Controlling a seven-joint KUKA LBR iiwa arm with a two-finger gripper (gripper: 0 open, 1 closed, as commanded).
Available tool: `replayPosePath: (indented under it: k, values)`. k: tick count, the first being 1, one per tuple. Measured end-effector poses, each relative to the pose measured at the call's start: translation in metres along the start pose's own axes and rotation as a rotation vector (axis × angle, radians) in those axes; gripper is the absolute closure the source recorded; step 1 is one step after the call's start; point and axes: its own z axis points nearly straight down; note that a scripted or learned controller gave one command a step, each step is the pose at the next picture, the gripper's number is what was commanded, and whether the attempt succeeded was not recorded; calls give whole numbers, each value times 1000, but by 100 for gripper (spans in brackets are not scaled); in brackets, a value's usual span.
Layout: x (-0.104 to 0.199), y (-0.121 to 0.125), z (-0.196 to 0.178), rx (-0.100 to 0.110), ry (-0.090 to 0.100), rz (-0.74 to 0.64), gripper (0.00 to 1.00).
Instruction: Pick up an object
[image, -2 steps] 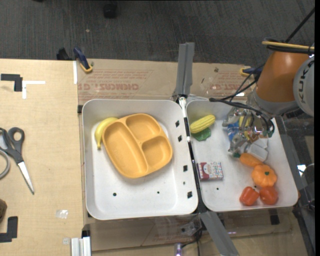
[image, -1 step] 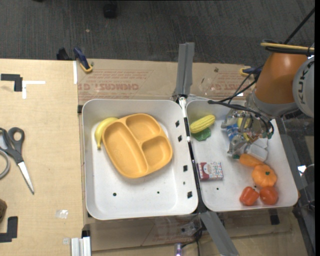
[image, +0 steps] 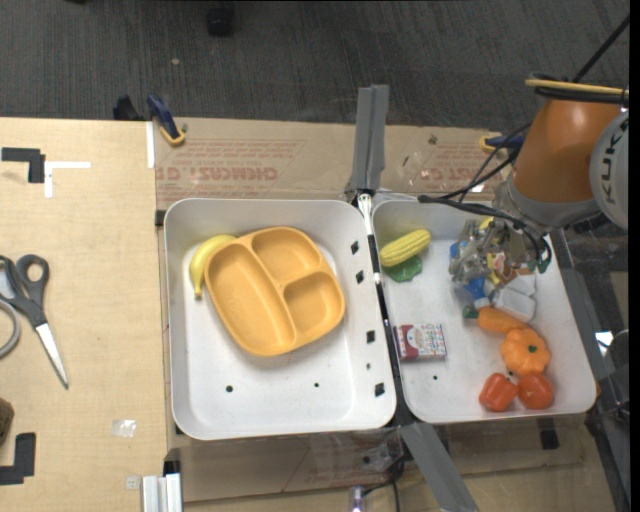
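Gripper (image: 490, 262) low over the right bin (image: 440, 385), near its far right part. Carrot (image: 497, 320) just below it toward the near side, long axis left-right. Grip state: cannot tell.

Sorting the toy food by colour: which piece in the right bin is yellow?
The corn cob, lying at that bin's upper left on a green piece; the rest of the toy food there is orange or red.

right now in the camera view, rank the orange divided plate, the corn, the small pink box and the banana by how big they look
1. orange divided plate, by far the largest
2. banana, partly hidden by the plate
3. corn and small pink box, which look too alike to rank
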Motion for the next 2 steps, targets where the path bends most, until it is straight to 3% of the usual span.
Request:
replayPosePath:
  k: [1, 2]
  values:
    - [13, 41, -157, -2, 7, -27, 100]
    - [95, -38, -23, -2, 10, -53, 100]
